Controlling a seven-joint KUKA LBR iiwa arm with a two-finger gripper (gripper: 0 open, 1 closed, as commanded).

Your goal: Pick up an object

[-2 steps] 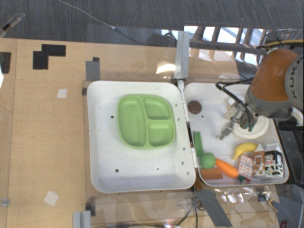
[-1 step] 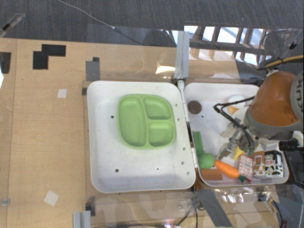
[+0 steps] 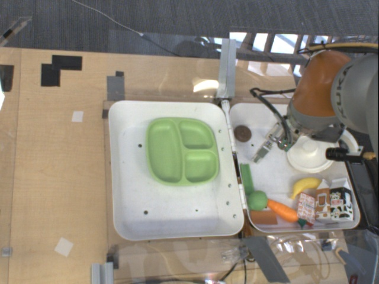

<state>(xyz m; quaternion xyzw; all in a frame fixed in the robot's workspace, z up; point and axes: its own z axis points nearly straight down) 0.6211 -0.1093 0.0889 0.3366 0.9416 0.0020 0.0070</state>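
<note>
We see even, bright overhead light; a glare patch on the bench just above the left bin [image 3: 127, 176], soft shadows under its rim, and slight softness toward the picture's corners.

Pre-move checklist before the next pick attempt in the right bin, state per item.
1. Gripper free of cargo: ok, nothing shows between its fingers.
2. Finger opening: cannot tell, too small and blurred.
3. Targets present in right bin: ok; banana, carrot, small printed box, brown disc, white bowl.
4. Target directly under gripper: not ok, bare bin floor there; brown disc lies beside it.
5. Cable off the objects: ok, it loops above the bin's far end.
6. Green tray out of the way: ok, in left bin.
</note>
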